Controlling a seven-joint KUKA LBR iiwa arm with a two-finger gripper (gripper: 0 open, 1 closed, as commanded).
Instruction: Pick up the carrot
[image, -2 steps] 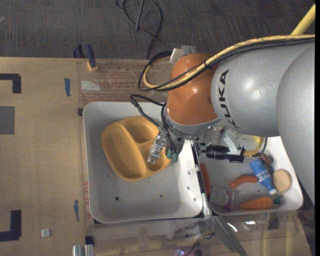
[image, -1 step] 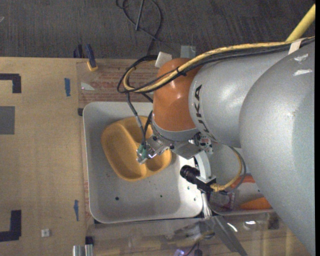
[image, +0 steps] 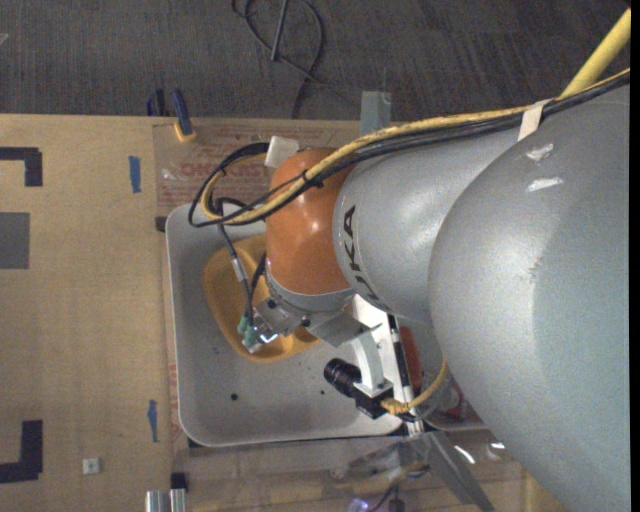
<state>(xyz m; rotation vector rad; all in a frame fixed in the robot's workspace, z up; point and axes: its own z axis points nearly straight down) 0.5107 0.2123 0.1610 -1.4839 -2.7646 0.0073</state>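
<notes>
Arm (image: 420, 250) covers most of the bin (image: 200, 400); its wrist hangs over a yellow dish (image: 222, 290) at the bin's left. Carrot is an orange sliver (image: 408, 352) right of the dish, mostly hidden, long axis apparently top-to-bottom. Jaw state: cannot tell.

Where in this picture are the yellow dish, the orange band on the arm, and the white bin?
Yellow dish (image: 222, 290): camera view, on its left rim beside the arm.
Orange band (image: 300, 225): camera view, on the middle of its rounded surface.
White bin (image: 205, 400): camera view, on its bare floor near the lower left corner.
</notes>
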